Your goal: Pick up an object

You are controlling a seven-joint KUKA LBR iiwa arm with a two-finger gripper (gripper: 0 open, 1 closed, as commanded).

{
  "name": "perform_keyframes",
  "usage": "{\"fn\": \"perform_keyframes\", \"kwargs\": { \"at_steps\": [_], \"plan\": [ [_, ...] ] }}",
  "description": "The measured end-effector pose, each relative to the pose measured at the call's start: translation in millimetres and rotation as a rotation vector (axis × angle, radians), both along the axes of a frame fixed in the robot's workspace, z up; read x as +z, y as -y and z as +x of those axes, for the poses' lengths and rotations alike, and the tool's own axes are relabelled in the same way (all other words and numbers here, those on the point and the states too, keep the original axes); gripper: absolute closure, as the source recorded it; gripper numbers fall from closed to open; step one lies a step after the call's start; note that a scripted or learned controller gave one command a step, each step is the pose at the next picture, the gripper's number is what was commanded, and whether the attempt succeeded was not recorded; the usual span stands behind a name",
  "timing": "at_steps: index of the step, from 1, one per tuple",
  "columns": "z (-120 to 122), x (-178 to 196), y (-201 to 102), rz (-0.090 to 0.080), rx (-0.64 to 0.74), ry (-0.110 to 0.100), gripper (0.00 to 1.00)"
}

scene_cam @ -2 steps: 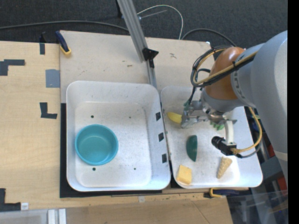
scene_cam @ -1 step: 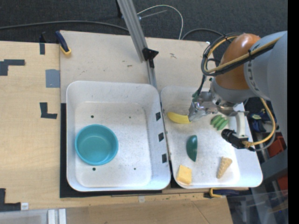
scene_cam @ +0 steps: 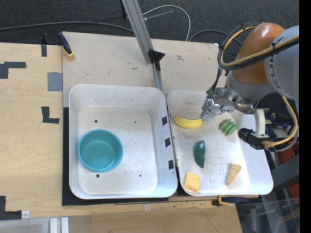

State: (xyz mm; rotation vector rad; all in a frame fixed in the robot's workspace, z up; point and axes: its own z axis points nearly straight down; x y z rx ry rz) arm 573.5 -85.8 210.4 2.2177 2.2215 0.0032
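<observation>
Metal two-finger gripper (scene_cam: pixel 210 111) at 3 o'clock of curved yellow plastic banana (scene_cam: pixel 187 123), just beside it; finger state: cannot tell.

Right bin (scene_cam: pixel 252 178): claw (scene_cam: pixel 208 112) just beside banana (scene_cam: pixel 187 123); green pieces, cone, yellow block below. Left bin (scene_cam: pixel 77 101) holds teal bowl (scene_cam: pixel 100 150).

Arm (scene_cam: pixel 272 57) enters from the right, grey links with orange band above the wrist; gripper (scene_cam: pixel 210 111) points down and leftward, held low.
</observation>
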Motion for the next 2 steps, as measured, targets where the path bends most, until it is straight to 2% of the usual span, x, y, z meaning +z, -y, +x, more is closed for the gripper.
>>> {"fn": "perform_keyframes", "kwargs": {
  "at_steps": [1, 2],
  "plan": [
    [7, 61, -3, -0.001, 0.0, 0.002, 1.0],
    [10, 57, -53, 0.001, 0.004, -0.005, 1.0]
  ]
}}
